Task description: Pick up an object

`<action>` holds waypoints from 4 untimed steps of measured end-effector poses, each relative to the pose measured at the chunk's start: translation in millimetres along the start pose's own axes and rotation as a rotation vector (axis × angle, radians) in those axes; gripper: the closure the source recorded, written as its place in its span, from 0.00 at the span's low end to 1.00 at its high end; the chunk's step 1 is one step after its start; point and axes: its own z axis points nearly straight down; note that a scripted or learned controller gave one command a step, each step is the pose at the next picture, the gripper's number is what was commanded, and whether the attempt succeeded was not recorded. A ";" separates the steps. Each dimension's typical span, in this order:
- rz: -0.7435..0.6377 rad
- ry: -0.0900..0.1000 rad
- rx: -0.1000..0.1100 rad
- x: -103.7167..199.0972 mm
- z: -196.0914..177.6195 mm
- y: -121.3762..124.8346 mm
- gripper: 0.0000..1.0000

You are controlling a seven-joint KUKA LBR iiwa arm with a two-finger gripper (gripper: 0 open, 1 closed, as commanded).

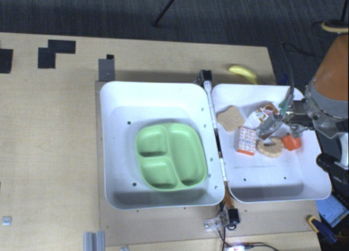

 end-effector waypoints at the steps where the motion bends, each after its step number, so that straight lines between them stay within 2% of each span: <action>1: 0.004 0.001 0.005 -38.1 143.7 10.1 0.00; 2: 0.004 -0.001 -0.004 -6.8 192.3 -10.4 0.00; 3: 0.003 -0.001 -0.010 -6.3 180.9 -8.2 1.00; 4: 0.003 0.000 -0.003 -54.5 191.7 31.6 1.00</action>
